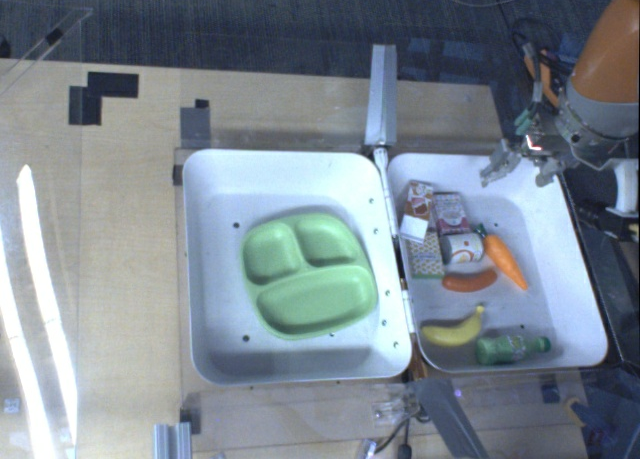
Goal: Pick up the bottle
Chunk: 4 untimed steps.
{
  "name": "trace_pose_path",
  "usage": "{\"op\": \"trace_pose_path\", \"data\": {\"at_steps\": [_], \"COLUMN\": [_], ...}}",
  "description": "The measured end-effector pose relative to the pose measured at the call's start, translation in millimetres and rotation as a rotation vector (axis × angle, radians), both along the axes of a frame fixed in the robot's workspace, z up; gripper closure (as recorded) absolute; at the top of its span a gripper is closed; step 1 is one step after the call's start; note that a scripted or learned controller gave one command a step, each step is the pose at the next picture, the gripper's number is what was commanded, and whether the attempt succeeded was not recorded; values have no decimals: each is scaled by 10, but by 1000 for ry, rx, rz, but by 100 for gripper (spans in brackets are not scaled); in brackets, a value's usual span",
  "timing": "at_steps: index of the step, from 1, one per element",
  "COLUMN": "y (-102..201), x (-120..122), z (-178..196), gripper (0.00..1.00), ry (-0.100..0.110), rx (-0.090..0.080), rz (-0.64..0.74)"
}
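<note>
Camera view: one green bottle [511, 348], one banana [453, 330], one carrot [506, 261]; claw [520, 165] spread, grasping nothing.

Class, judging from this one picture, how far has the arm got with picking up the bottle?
Done: nothing yet. The green bottle lies on its side at the near edge of the right bin, beside the banana. In hand: the gripper sits over the bin's far edge, jaws open and holding nothing. Left: travel across to the bottle, descend, close and lift.
</note>
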State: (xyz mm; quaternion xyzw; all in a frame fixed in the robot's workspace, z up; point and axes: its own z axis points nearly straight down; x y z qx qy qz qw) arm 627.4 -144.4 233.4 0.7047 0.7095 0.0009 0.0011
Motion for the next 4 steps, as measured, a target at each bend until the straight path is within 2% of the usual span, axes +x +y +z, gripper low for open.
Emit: {"op": "trace_pose_path", "data": {"at_steps": [1, 2, 3, 4], "y": [-537, -614, -610, -610], "x": [-385, -1338, -1313, -1313], "z": [-368, -452, -350, -350], "gripper": [0, 0, 100, 0], "ry": [-1, -1, -5, -5], "rx": [-1, -1, -2, -2], "rz": [39, 168, 171, 171]}}
